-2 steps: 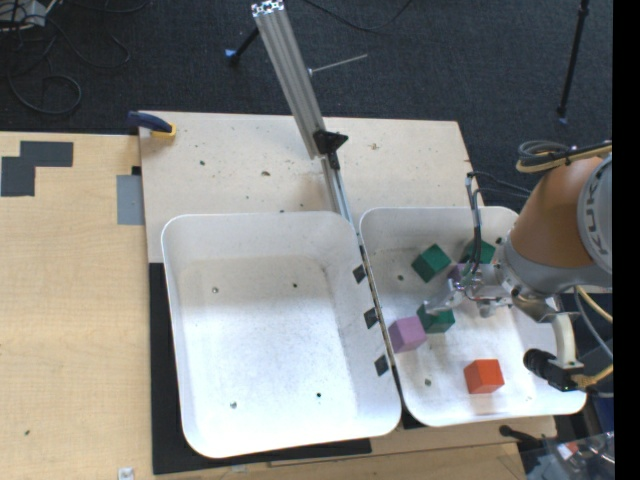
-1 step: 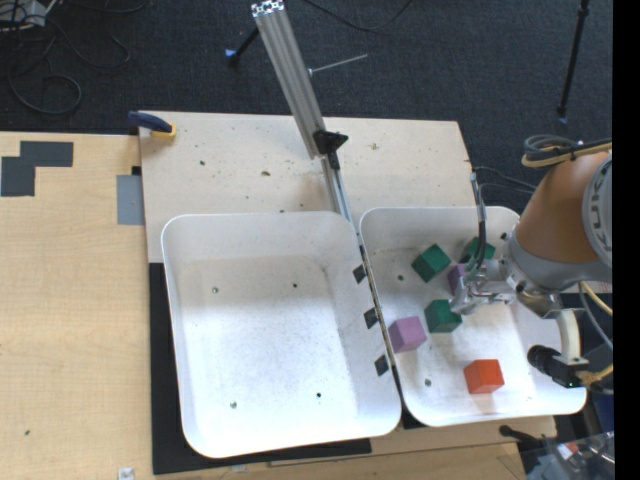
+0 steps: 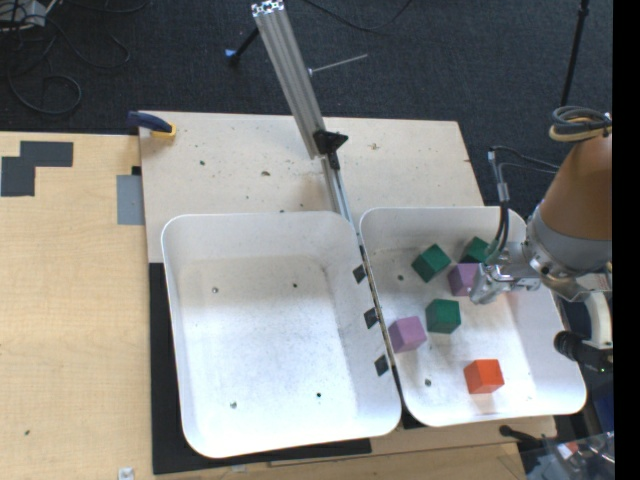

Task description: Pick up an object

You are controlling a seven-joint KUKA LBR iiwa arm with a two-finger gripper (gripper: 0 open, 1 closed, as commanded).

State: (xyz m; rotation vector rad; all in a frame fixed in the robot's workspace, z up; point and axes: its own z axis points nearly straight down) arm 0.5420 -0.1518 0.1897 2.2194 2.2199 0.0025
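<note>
Nearest the camera in the right bin (image 3: 560, 393) sat an orange cube (image 3: 484, 376), well apart from the rest, so probably the easiest grab. Further back were a purple cube (image 3: 406, 333) by the divider and a green cube (image 3: 443, 315) beside it. All looked like small rigid blocks, likely light and stiff, not fragile, with flat faces; I'd pinch across two opposite sides.

Behind those, the gripper (image 3: 484, 290) was down in the bin, right up against a second purple cube (image 3: 462, 278). Couldn't tell if it was spread or pinching anything, too blurry there. Two more green cubes, one at the middle (image 3: 431, 262) and one partly hidden by the gripper (image 3: 476, 249), sat further back.

The left bin (image 3: 185, 268) and the tabletop (image 3: 400, 163) lay beyond. No readable labels or writing anywhere.
</note>
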